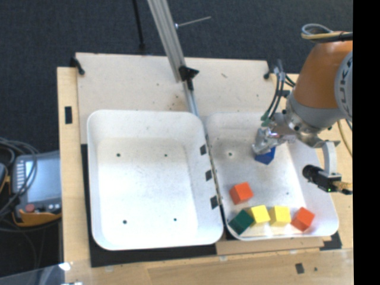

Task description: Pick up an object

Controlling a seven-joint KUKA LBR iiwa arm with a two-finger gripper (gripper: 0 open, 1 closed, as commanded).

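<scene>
A: The fingers, how do they stand?

B: The gripper (265,147) points down into the right bin (309,159), right of the frame's centre. A blue block (265,155) sits at its tip, and the metal tips appear to come down on either side of the block's top. I read them as clenched on it, though the view is small and the block's upper part is hidden by the wrist.

A: So which way does the block lie from the fingers?

B: Directly below, touching. No sideways offset that I can make out. It looks close to the bin floor, so I judge the lift has hardly begun. The coming move is straight up.

A: Anything near enough to snag?

B: An orange block (241,192) lies lower left of it, apart. Along the bin's lower edge sit a green block (241,221), two yellow blocks (270,214) and a second orange one (303,218), all well apart. The left bin (95,159) lies across the divider.
</scene>
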